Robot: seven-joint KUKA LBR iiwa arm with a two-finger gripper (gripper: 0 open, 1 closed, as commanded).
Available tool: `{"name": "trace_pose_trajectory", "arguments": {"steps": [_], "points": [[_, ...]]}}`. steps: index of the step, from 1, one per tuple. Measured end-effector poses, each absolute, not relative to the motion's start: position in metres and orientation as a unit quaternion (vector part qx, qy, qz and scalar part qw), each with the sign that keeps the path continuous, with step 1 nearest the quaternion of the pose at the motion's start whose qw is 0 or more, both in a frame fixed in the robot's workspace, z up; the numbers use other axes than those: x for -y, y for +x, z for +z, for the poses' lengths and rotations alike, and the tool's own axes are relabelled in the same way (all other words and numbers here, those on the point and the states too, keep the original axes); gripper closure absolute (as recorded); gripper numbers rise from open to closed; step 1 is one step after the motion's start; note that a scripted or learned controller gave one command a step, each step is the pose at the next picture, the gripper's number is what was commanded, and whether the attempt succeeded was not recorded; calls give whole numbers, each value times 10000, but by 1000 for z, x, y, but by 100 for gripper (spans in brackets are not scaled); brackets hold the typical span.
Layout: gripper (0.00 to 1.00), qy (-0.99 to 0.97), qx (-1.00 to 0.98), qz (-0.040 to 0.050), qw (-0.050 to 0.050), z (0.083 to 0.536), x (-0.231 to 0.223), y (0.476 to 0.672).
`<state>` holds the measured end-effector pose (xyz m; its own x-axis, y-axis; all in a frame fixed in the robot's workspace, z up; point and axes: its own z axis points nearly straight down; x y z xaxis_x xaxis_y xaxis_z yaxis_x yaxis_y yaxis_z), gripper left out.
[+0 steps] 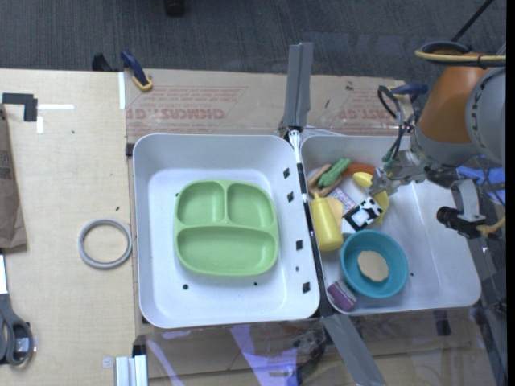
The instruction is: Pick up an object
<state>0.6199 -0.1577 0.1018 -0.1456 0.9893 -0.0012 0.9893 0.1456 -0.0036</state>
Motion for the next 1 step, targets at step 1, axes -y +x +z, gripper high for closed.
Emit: {"name": "trace_pose_trajectory", "arguments": {"steps": [1], "points": [[100,-6476,7620,9,5,193,103,630]]}}
